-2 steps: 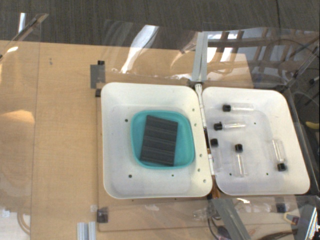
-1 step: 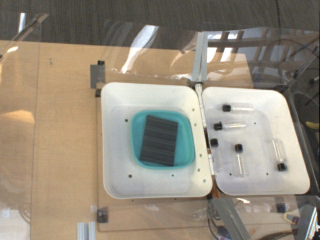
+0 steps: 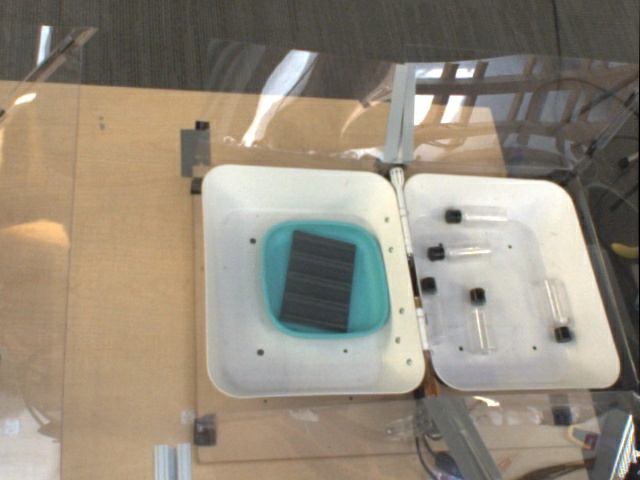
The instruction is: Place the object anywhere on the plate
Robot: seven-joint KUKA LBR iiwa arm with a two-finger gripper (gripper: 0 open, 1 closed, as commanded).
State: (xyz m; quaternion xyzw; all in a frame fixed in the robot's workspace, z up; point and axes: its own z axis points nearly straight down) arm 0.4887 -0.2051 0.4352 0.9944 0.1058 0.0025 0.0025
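A teal square plate [image 3: 372, 286] sits in the middle of the left white bin [image 3: 240, 348]. On the plate lies a dark grey ribbed rectangular block [image 3: 318, 281], flat and slightly tilted. The right white bin [image 3: 590, 368] holds several clear tubes with black caps, among them one at the top [image 3: 472, 214], one just below it [image 3: 458, 253] and one at the right [image 3: 556, 308].
A metal bar [image 3: 400, 118] runs up from the seam between the bins. Clear plastic sheeting covers the wooden bench [image 3: 100, 268]. Small black clamps sit at the left bin's corners [image 3: 192, 153]. Cables and framing crowd the right edge.
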